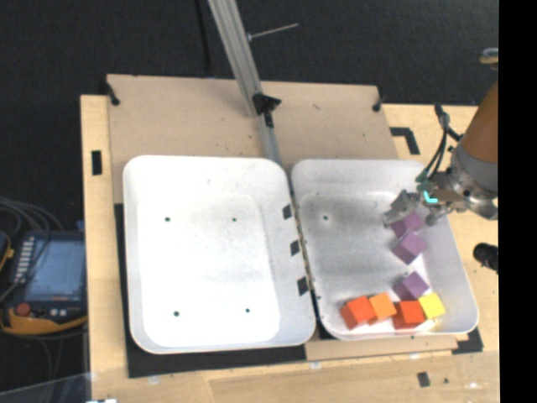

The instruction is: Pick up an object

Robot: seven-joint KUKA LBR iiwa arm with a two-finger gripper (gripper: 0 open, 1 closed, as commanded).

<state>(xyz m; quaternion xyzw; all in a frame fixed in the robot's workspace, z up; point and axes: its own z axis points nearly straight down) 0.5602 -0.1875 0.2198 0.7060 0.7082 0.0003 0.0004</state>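
Claw (pixel 413 211) low in the right bin (pixel 336 183), maybe pinching a purple block (pixel 409 223). Just below, another purple block (pixel 410 247); farther down, orange blocks (pixel 361 311).

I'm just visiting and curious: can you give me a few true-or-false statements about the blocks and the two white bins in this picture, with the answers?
1. All the blocks lie in the right bin. True.
2. The gripper is over the left bin. False: it is over the right bin, at a purple block.
3. There are three purple blocks. True: a second and a third lie below the first.
4. The yellow block sits alone in the bin's far corner. False: it is at the near edge, beside an orange block.
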